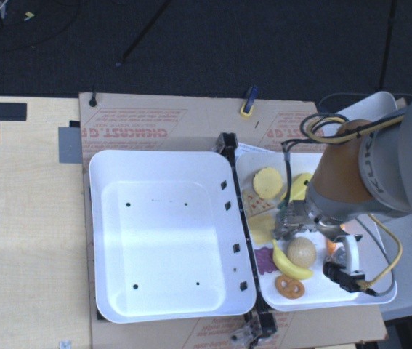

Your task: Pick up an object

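The arm's wrist (344, 177) sits over the right bin (336, 297), blocking its middle and far side. The gripper (293, 222) is buried under that wrist, fingers unreadable. A yellow object (301, 185) peeks out, mostly covered. Purple item (265, 260): too small to identify.

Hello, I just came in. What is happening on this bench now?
A grey robot arm reaches from the right into the right bin, which holds small toy foods: a banana, a beige ball, a pretzel, a purple piece and a round yellow piece. Its end effector is low among them, just above the banana and ball. I cannot see anything gripped. The left bin sits beside it.
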Controlling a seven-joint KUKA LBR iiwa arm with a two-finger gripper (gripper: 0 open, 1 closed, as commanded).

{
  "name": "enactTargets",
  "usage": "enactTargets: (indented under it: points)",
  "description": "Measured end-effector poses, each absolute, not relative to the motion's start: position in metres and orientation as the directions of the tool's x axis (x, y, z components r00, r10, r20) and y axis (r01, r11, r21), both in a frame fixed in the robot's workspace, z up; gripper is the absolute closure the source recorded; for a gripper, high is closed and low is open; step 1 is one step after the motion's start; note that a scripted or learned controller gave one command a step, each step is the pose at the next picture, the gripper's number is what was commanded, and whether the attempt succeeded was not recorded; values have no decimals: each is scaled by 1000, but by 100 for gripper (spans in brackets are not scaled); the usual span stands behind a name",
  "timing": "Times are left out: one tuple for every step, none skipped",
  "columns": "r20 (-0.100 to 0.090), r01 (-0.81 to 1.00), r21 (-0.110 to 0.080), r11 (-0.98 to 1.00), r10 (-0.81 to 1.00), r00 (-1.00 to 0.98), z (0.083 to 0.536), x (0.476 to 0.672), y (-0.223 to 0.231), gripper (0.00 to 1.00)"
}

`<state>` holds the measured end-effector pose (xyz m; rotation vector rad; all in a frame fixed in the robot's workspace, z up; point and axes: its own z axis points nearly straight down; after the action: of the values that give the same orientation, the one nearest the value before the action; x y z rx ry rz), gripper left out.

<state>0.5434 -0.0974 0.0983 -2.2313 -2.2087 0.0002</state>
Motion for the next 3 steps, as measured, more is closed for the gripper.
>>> enactTargets:
  points:
    - [-1,1000,11,5,1000,-5,194,616,-74,100]
    - [1,1000,2,6,1000,-6,215,646,-17,100]
    - [2,1000,-5,5,1000,-5,205,643,33,100]
